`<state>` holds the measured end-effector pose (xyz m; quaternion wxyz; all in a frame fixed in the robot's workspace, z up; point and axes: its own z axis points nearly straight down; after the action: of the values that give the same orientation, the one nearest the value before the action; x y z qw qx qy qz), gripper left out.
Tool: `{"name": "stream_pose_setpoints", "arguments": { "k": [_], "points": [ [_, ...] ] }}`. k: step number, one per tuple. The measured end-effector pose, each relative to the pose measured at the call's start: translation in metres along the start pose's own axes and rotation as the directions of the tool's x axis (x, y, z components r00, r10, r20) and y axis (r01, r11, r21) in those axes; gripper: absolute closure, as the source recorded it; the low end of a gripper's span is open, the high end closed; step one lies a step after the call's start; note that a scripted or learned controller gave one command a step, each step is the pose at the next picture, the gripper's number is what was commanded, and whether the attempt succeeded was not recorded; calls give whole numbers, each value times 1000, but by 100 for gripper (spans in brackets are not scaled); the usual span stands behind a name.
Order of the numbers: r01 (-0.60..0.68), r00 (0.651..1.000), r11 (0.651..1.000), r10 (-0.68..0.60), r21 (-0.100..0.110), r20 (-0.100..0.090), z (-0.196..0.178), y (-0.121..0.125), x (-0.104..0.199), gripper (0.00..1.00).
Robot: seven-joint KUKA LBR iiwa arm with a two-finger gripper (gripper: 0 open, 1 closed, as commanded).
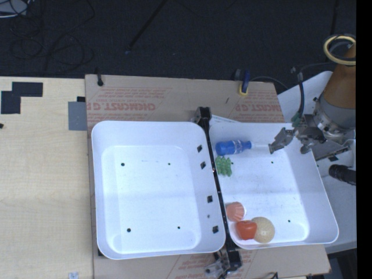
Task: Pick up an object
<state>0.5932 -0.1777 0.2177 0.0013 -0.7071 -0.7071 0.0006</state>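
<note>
Dark floor with loose cables lies behind the pale wooden bench [40, 173], on which a brown cardboard sheet [151, 100] carries two shallow white plastic bins side by side.

Two-finger gripper [293, 141]: fingers spread apart, nothing between them. One finger [280, 140] reaches over the upper right part of the right bin [314, 190]; the other sits nearer the bin's right rim. Neither touches any object. Behind them, the grey wrist and the orange band [343, 86] of the arm enter from the right.

Task thing: small blue plastic bottle with a pale neck [232, 147], lying on its side in the upper left corner of the right bin, just left of the gripper but apart from it. Long axis runs roughly left to right, slightly tilted; the pale neck end points right, toward the fingers.

Just below the bottle: small green bumpy object [224, 166], near the divider.

Lower left corner of the right bin: pale pink round object [235, 210], red round object [246, 229], cream round ball [264, 229], clustered together and touching.

Left bin [110, 138]: white floor with small dark dots.
</note>
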Motion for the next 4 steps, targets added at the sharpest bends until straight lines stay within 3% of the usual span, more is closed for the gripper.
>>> {"name": "stream_pose_setpoints", "arguments": {
  "k": [1, 2, 3, 4],
  "points": [
    [-2, 1000, 1000, 2, 1, 0, -12, -31, -37, 0],
    [-1, 1000, 1000, 1, 0, 0, -21, -30, -38, 100],
    [5, 1000, 1000, -5, 4, -1, 67, 3, -33, 100],
    [2, 1000, 1000, -2, -4, 1, 100, 43, -36, 100]
  ]
}}
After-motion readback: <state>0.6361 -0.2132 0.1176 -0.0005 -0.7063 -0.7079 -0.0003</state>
